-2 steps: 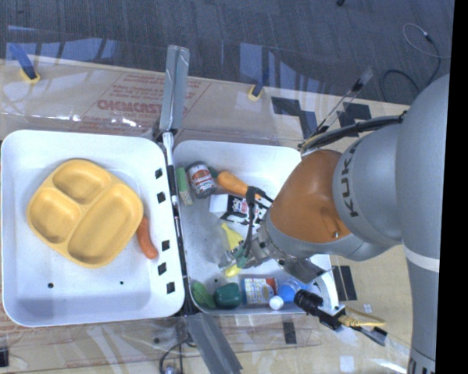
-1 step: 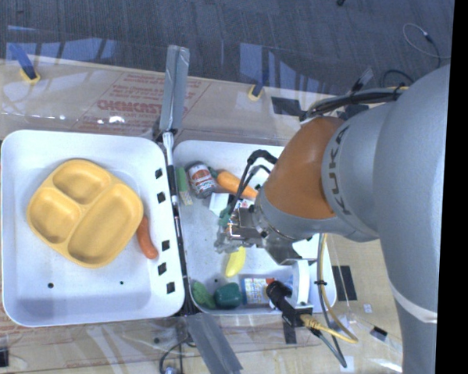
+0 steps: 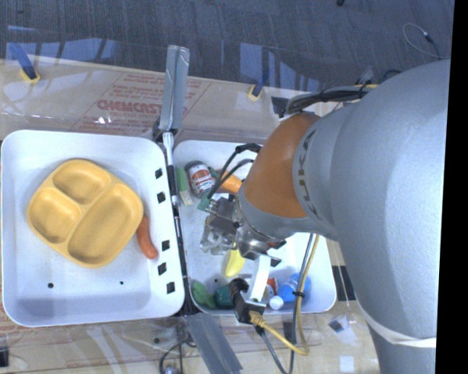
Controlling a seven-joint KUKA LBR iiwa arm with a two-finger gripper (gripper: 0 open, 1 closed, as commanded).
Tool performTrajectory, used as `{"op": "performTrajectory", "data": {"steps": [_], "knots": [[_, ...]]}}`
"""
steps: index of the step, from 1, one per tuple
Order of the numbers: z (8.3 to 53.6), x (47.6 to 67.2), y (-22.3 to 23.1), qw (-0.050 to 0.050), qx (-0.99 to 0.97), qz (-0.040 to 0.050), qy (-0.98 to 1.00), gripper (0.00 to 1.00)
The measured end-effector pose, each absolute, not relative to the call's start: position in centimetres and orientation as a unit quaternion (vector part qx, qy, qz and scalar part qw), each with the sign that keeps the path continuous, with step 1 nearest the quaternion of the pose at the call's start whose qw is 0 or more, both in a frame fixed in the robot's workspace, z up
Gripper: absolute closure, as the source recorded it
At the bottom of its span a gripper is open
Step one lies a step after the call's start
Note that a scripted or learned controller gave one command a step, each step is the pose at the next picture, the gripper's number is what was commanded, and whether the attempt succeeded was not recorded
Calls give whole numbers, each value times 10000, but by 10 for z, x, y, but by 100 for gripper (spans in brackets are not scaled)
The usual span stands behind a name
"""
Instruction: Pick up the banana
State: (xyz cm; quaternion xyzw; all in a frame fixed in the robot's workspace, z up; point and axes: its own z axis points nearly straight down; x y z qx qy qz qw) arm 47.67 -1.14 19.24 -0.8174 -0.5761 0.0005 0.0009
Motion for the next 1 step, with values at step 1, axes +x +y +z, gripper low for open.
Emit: {"op": "performTrajectory", "data": {"steps": [1], "knots": [[192,477,-11,12,-8174,7,-5760,0]]}}
